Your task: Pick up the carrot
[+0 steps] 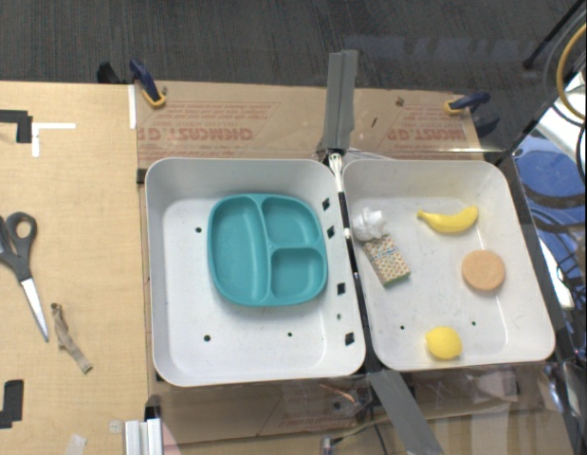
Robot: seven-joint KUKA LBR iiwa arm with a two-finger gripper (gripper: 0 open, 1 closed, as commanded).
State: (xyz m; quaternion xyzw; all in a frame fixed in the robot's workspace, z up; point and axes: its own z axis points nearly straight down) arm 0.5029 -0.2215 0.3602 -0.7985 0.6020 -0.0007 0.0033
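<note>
Right bin holds a banana near the back wall, a lemon near the front, a small patterned box and a white lump by the left wall. The carrot is possibly the tan-orange round disc at right, between banana and lemon and touching neither; too small to confirm. Left bin holds a teal divided plate; gripper open/closed: cannot tell.

Dark carpet floor lies beyond the cardboard-covered bench.
</note>
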